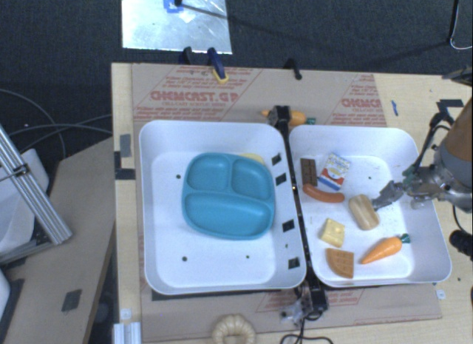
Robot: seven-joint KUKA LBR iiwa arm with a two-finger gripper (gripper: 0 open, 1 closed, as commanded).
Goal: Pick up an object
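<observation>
The right bin point(414, 146) holds several toy foods. These are a brown chocolate bar point(309, 172), a small milk carton point(334, 172), a red sausage point(323, 195), a tan bread roll point(363, 211), a cheese wedge point(333, 231), a round cracker point(341, 262) and an orange carrot point(383, 249). My gripper point(385, 196) reaches in from the right edge of this bin. Its tip sits just right of the bread roll and slightly above it, close to the roll. Nothing shows held in it.
The left bin point(159, 187) carries a blue divided plate point(228, 194) with a yellow piece point(253, 157) peeking out behind it. A black divider with clips point(292, 202) runs between the bins. A beige ring point(235, 329) lies at the bench's front edge.
</observation>
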